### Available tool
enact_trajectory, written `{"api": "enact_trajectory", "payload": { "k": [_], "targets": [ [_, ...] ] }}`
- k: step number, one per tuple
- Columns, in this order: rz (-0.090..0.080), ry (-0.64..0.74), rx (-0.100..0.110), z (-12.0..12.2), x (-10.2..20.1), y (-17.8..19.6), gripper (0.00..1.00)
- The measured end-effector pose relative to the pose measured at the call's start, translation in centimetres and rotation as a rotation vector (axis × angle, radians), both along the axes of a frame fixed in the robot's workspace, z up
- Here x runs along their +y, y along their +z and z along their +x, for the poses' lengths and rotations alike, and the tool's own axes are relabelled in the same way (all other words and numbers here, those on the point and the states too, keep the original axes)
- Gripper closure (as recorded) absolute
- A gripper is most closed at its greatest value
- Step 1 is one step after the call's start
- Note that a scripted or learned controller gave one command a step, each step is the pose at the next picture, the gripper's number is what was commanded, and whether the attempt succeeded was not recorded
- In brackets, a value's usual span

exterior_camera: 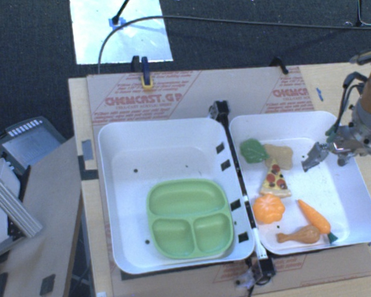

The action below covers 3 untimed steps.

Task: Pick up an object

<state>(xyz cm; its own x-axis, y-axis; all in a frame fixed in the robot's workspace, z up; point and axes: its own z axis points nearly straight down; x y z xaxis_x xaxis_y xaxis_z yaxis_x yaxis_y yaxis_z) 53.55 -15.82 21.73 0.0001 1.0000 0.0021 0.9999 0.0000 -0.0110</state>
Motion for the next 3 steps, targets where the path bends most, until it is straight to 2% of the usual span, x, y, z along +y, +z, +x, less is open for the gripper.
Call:
{"api": "enact_trajectory", "payload": {
  "k": [1, 3],
  "targets": [
    [-0.002, 0.003, -0.012, 0.3, 0.0, 0.7, 0.0],
    [-0.001, 0.001, -0.008, 0.6, 0.6, -11.6, 0.0]
  ]
}}
